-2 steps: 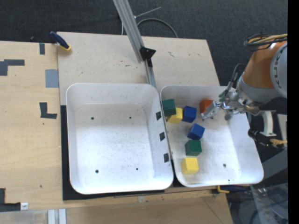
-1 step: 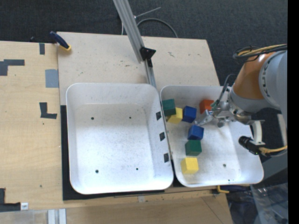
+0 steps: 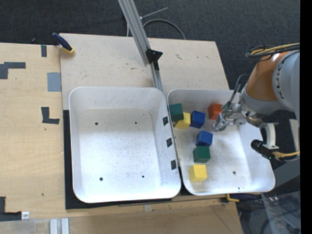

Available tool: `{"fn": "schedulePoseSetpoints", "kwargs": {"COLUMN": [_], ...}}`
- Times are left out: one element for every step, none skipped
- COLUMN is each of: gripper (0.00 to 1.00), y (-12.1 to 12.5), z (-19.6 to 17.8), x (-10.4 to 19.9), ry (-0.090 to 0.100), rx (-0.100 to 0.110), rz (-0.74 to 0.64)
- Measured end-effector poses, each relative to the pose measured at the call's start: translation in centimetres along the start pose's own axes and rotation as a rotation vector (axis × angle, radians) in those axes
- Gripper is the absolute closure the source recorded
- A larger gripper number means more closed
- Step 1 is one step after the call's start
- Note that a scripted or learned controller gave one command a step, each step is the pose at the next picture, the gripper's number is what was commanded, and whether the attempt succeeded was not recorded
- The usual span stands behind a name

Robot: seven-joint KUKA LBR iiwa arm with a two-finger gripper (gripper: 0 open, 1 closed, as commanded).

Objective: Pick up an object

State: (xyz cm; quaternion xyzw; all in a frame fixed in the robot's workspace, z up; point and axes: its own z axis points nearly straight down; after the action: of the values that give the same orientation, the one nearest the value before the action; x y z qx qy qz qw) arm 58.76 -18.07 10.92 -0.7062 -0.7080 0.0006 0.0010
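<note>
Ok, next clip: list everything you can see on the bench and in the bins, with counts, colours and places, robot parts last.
White bins: 2, side by side; left bin, right bin.
Green cubes: 2, right bin; one at its upper left, one lower middle.
Blue cubes: 2, right bin; beside the upper yellow cube, just above the lower green cube.
Yellow cubes: 2, right bin; under the upper green cube, near the front.
Orange cube: 1, right bin, next to the end effector.
Blue and yellow clamp: 1, bench's far left corner.
Arm: grey and orange, from the right.
End effector: over the right bin.
</note>
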Motion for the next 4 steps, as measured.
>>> {"fn": "schedulePoseSetpoints", "kwargs": {"gripper": [1.0, 1.0, 1.0, 1.0], "y": [1.1, 0.7, 0.0, -0.1], "z": [-5.2, -10.8, -15.4, -14.1], "x": [0.1, -0.7, -0.9, 3.9], "ry": [-0.002, -0.003, -0.002, 0.001], "rx": [-0.007, -0.007, -0.007, -0.001], "rz": [0.001, 0.002, 0.001, -0.002]}}
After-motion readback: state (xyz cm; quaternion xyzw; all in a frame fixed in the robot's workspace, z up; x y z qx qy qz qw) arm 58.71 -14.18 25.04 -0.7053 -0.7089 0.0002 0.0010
